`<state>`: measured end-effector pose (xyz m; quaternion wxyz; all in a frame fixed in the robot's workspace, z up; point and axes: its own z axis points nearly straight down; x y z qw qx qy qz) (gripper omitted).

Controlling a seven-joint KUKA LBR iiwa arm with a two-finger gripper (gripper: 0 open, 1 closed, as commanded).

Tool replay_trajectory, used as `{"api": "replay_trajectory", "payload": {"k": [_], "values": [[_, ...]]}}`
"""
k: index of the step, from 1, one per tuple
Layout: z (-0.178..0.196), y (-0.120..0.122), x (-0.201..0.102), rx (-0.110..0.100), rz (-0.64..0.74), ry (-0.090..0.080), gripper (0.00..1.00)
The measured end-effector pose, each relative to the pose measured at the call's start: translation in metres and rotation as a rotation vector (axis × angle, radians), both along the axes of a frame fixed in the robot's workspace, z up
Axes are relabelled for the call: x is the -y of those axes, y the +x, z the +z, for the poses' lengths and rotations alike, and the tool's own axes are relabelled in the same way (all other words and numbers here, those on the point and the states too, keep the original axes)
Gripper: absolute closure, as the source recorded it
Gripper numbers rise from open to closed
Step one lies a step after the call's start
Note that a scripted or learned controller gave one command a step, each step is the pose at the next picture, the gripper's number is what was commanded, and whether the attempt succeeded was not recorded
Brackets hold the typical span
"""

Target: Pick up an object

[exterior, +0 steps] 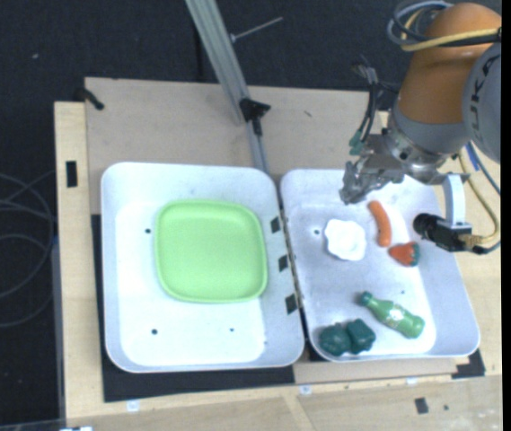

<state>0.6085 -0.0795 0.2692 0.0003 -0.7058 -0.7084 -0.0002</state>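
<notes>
Nearest the camera, a dark green block [347,338] and a green bottle [392,315] are seen lying in the right bin [444,330]. Beyond them, a white lump [345,239], a red piece [404,254] and an orange carrot [380,223] are spread about. Farther back, the gripper [356,189] is poised just above the carrot's far end; nothing is gripped, and the fingers' state cannot be told. The pick is judged not yet made.

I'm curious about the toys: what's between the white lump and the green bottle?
Nothing: in the camera view, bare white bin floor separates the white lump from the green bottle. The carrot lies off to the lump's right.
</notes>
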Motion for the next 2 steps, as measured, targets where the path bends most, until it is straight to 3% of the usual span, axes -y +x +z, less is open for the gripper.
{"api": "replay_trajectory", "payload": {"k": [2], "values": [[-0.009, -0.014, -0.109, 0.001, 0.000, 0.000, 1.00]]}}
